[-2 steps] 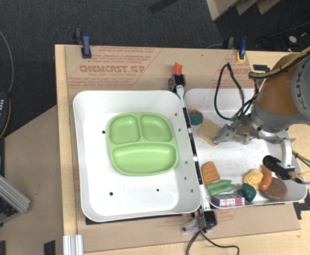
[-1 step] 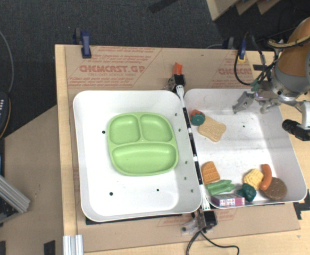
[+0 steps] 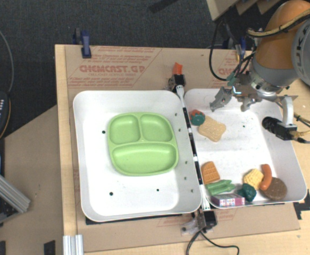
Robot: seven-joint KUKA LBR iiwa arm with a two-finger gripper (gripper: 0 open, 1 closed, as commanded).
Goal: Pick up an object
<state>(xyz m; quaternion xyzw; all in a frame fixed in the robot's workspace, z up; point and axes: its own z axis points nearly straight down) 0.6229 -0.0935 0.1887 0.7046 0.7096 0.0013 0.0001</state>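
Observation:
My gripper hangs over the back of the right bin, open, with nothing between its spread fingers. Just in front and to its left lie a tan toast slice and a small teal and red piece. At the bin's front sit an orange waffle, a green pea pod, a pink box, a yellow corn piece, an orange sausage and a brown patty.
The left bin holds a green divided plate. A black divider rail runs between the two bins. Blue and orange clamps stand at the board's back edge.

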